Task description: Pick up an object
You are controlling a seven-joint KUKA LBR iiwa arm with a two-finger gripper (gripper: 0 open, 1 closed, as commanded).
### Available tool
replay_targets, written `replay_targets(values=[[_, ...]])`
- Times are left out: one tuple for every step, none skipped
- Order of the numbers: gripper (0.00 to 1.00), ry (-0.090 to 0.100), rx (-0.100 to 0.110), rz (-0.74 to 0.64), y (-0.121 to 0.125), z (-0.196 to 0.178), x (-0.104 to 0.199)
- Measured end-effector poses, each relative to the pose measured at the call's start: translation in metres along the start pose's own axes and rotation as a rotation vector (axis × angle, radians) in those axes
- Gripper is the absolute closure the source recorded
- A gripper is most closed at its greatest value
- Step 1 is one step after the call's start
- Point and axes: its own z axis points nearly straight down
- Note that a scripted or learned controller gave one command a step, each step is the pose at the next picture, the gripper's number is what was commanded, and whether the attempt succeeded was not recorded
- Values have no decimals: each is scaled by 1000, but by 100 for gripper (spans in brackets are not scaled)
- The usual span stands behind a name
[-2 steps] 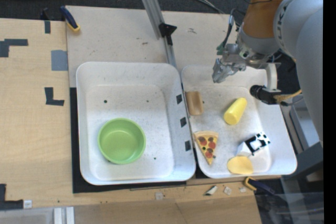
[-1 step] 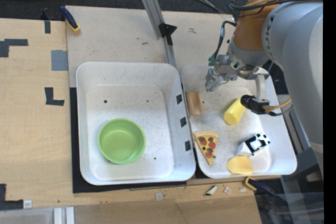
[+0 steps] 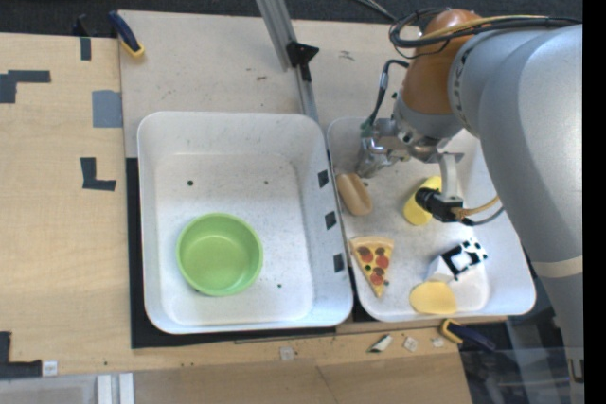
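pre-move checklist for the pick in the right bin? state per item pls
1. Pincer over the right bin: ok.
2. Target close by: ok, the bread roll lies just below the pincer, near the bin's left wall.
3. Pincer free of any object: cannot tell, the wrist hides it.
4. Pincer lined up with the roll: not ok, it sits up and right of it.
5. Roll clear of neighbours: ok, the pizza slice and the yellow piece lie apart from it.
6. Left bin out of the way: ok, its green bowl sits far left.
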Motion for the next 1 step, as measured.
replay_targets(values=[[100, 2, 0, 0, 0, -14, 1]])
